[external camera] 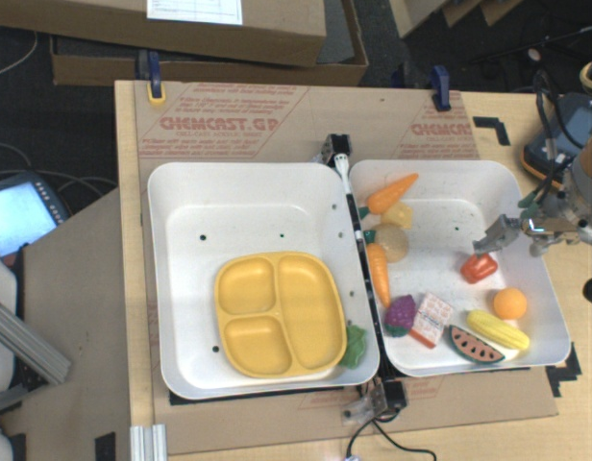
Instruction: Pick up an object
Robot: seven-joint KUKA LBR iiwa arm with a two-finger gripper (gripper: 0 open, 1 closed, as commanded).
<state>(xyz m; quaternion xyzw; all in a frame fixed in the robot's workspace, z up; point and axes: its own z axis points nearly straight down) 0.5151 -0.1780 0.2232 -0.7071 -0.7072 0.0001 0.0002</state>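
The hand [496, 238] reached in from the right over the right bin [459, 176], its grey fingers just above a small red toy [480, 267]; whether they were apart or together could not be told, and nothing showed between them. The red toy lay in the right half of that bin, a stubby, glossy piece whose long axis ran at a slight tilt from lower left to upper right.

Near it sat an orange ball [509, 303], and below that a yellow corn cob [499, 331] lying slantwise, touching a watermelon slice [472, 346] by the bin's front rim. A small red-and-white packet [430, 318] and a purple grape bunch [401, 312] lay further left. Two carrots occupied the bin's left side: one [391, 192] pointing up and right near the back, the other [378, 273] lying lengthwise along the left wall. Between them rested two pale round pieces [395, 230].

The middle and back of the right bin stood open around the red toy. In the left bin [181, 219] lay a yellow divided tray [279, 312], with a green piece [356, 346] at its right corner. Both bins rested on the table [229, 113].
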